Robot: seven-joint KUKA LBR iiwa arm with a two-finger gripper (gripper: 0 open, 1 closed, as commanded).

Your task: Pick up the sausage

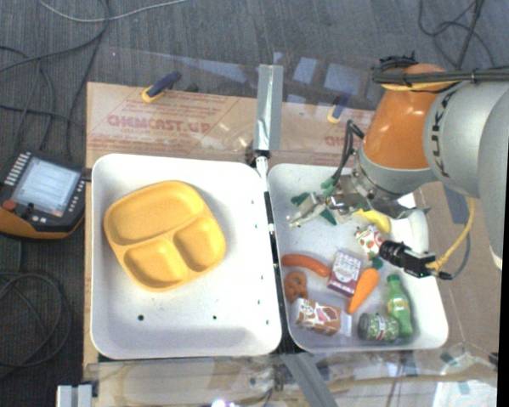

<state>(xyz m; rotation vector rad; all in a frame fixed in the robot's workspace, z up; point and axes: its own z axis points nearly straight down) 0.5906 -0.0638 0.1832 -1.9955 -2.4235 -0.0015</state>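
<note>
The sausage (305, 263), a short red-orange link, lies near the left wall of the right bin (276, 242). My gripper (299, 208) hovers above the bin's upper left part, a little above and behind the sausage and not touching it. Its green-tipped fingers (299, 197) stand open, and nothing is between them.
Around the sausage lie a brown pretzel (295, 284), a purple carton (345, 273), a carrot (363, 289), a brown carton (317, 316), a green bottle (395, 305), a can (376, 326) and a banana (374, 220). A yellow divided tray (165, 234) sits in the left bin (112, 327).
</note>
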